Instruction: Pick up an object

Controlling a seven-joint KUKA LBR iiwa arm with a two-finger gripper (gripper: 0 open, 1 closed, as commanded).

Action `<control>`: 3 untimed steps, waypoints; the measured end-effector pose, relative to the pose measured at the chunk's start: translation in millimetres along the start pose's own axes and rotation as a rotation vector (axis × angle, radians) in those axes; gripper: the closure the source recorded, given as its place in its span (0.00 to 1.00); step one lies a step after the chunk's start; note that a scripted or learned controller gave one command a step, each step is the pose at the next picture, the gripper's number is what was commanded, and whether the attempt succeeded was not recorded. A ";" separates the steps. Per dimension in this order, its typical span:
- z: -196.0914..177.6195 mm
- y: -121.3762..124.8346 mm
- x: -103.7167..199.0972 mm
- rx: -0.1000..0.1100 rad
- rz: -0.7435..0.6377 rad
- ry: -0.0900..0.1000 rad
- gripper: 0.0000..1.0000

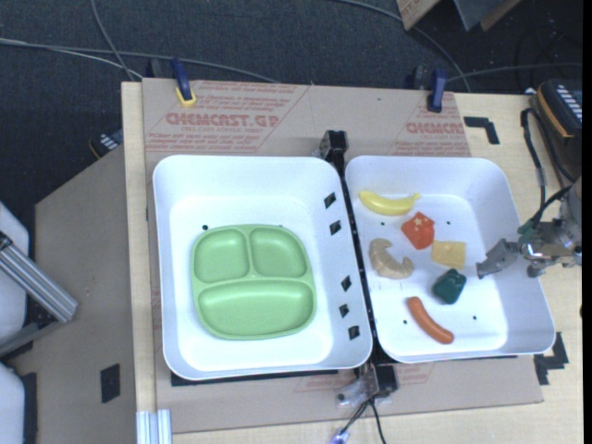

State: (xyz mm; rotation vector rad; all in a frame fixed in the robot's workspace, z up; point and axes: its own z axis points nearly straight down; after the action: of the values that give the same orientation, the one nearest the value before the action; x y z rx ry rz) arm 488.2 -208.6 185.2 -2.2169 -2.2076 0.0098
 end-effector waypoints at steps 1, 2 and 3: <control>-6.1 3.3 0.5 -0.012 -0.005 -0.004 0.00; 37.2 3.9 -4.1 -0.009 -0.004 -0.002 0.00; 100.0 0.1 -2.5 -0.007 -0.004 0.000 0.00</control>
State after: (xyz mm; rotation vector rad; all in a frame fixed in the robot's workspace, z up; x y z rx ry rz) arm 486.9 -210.6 85.2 -2.2164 -2.2154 0.0020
